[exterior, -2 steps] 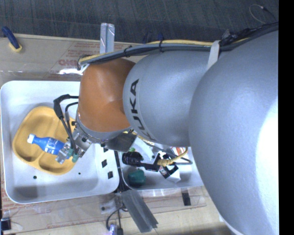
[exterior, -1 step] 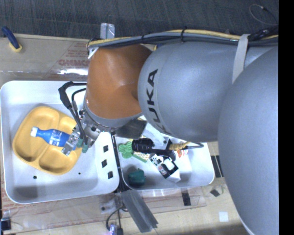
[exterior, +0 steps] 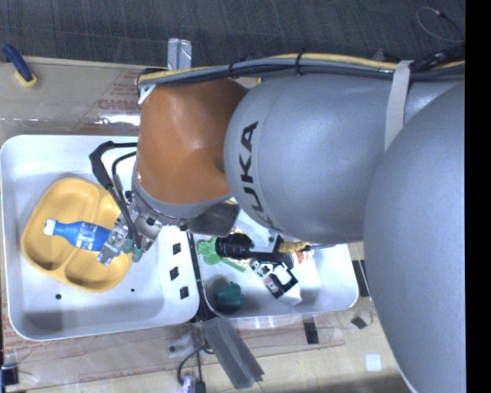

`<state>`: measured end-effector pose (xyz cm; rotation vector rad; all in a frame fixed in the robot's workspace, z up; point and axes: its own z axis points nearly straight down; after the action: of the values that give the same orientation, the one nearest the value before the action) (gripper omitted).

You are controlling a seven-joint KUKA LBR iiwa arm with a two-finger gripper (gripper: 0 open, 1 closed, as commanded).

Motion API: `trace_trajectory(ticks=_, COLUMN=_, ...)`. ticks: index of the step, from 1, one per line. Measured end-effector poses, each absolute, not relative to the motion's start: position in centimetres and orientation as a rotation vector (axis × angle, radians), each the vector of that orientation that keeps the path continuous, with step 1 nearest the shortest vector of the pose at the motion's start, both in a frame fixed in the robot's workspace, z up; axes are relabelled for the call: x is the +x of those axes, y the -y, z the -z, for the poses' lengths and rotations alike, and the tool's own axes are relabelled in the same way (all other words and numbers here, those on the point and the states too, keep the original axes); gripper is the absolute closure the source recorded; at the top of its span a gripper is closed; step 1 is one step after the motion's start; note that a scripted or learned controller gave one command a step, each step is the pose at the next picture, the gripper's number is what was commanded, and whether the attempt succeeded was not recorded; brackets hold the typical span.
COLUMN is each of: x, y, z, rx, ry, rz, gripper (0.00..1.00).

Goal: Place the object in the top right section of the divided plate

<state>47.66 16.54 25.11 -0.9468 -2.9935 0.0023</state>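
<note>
The blue bottle (exterior: 78, 235) lies on its side across the yellow divided plate (exterior: 45, 219) in the left bin (exterior: 33, 322), its capped end toward the gripper (exterior: 121, 246). The gripper sits right at that end, probably because it carries the bottle by the neck; whether it clasps or has released cannot be told. Clutter lies in the right bin (exterior: 335, 293).

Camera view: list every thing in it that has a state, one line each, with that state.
Blue bottle: lying on its side across the yellow divided plate, cap end toward the pincer.
Yellow divided plate: flat in the left bin, bearing the bottle.
Pincer: low over the plate, at the bottle's cap end; grip unclear.
Dark green object: resting in the right bin.
</note>
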Motion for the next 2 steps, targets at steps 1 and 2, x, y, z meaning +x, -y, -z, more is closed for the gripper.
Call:
trace_trajectory(ticks=1, x=47.97, y=-16.72, z=-25.00, rx=-0.839, ry=3.027, rz=0.000, gripper=1.00)
trace_trajectory(ticks=2, x=47.66, y=-17.17, z=-25.24, rx=-0.752, ry=3.051, rz=0.000, gripper=1.00)
